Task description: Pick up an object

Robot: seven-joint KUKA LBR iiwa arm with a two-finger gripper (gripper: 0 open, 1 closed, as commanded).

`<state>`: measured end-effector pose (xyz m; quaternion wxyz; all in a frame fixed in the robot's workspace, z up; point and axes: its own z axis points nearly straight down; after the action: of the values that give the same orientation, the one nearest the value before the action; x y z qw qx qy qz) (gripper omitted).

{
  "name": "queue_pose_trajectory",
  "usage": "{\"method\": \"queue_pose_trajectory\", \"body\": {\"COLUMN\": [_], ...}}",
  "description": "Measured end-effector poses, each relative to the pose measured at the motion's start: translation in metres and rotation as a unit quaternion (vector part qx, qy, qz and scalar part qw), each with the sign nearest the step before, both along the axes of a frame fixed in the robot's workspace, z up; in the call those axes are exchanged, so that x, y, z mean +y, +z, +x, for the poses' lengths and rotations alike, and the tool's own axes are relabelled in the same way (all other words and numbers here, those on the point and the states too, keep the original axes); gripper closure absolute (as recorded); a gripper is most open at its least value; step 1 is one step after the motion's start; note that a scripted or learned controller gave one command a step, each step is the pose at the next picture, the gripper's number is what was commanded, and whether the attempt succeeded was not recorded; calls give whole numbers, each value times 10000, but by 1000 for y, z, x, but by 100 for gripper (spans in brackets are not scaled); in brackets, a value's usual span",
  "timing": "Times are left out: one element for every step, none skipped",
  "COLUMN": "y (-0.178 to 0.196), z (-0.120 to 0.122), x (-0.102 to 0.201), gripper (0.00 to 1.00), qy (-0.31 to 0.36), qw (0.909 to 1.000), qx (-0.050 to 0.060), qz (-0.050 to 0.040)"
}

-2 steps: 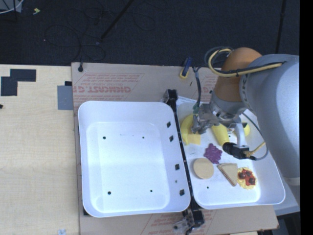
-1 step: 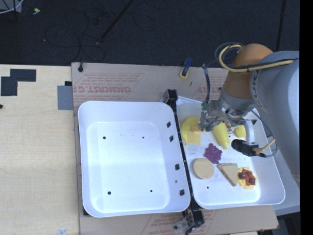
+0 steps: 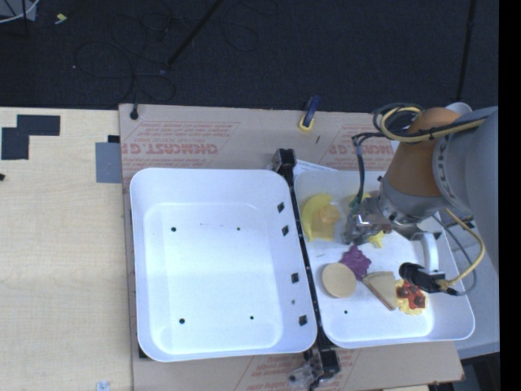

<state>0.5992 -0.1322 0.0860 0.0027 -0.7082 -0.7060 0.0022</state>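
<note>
My gripper (image 3: pixel 356 231) reaches down into the right bin (image 3: pixel 456 326), just above a purple toy (image 3: pixel 355 261) and beside a yellow object (image 3: pixel 319 215) on its left. A small yellow piece (image 3: pixel 376 236) lies right next to the gripper. Nearer the front sit a tan round piece (image 3: pixel 339 281), a tan wedge (image 3: pixel 381 287) and a red and yellow toy (image 3: pixel 413 298). The arm's wrist hides the fingers.
The left bin (image 3: pixel 155 218) stands beside the right one, joined by a black divider (image 3: pixel 298 251). A blue and yellow clamp (image 3: pixel 308 114) sits at the board's back edge. Cables loop over the arm's orange band (image 3: pixel 423 137).
</note>
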Motion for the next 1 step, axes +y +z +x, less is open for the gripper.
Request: {"method": "queue_pose_trajectory", "body": {"y": [109], "z": [39], "x": [141], "gripper": [100], "qy": [91], "qw": [9999], "qx": [-91], "qz": [29]}}
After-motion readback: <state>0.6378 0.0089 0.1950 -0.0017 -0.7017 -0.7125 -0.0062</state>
